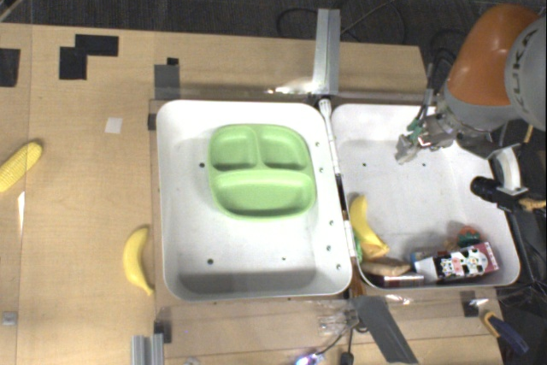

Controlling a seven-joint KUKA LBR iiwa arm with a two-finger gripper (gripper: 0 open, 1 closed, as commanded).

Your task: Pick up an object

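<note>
Leftmost, a corn cob (19,167) and a banana (137,259) lie on the bench (77,209) outside the bins. Next, the left bin (184,269) holds a green divided tray (261,169). Rightward, the right bin (427,209) has a second banana (366,228) at its left wall (with a printed box (461,262) along the near edge). Over its far part hangs the gripper (410,145), holding nothing.

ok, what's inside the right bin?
In the right bin: a banana at its left wall, and a patterned box amid small items along the near edge. The gripper hangs over the far part. Items under that pile are covered.
</note>
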